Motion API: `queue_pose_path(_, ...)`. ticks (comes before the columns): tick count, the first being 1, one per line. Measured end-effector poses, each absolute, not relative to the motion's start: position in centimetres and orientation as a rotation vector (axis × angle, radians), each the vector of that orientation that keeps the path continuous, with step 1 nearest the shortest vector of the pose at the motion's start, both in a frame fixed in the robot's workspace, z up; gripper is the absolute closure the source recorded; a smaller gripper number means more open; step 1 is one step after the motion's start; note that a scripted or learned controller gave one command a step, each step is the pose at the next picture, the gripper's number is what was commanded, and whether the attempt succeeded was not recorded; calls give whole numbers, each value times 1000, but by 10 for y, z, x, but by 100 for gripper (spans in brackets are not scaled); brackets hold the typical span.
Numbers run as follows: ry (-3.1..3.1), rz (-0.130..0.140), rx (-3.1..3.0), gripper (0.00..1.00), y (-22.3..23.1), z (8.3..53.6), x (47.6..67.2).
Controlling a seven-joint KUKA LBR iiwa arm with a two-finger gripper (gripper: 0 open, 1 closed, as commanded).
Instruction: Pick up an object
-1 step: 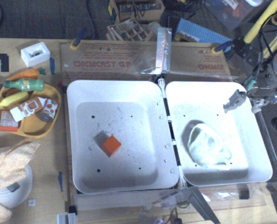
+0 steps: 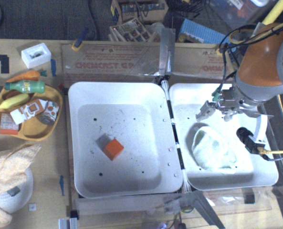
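Two bins; our fingers point(image 2: 213, 108) hang apart, holding nothing, just above the pale cloth point(image 2: 212, 148), poised to descend.

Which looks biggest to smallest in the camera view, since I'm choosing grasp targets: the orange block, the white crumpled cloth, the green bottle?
1. white crumpled cloth, right bin
2. green bottle, in the yellow bowl
3. orange block, left bin

The last two look close; that order is unsure.

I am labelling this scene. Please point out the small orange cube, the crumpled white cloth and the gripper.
small orange cube point(image 2: 114, 149), camera view, its top face.
crumpled white cloth point(image 2: 212, 149), camera view, its middle folds.
gripper point(image 2: 214, 109), camera view, its fingertip end.
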State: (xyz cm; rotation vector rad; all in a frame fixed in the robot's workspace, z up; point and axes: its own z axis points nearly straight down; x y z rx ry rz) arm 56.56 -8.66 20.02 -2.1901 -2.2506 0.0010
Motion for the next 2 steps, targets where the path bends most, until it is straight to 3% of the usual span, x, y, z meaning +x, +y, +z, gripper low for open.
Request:
queue_pose_path(1, -2230, -7, -2221, 0, -93, 92, 558)
queue_pose_path(2, -2225, -8, -2233, 100, -97, 102, 559)
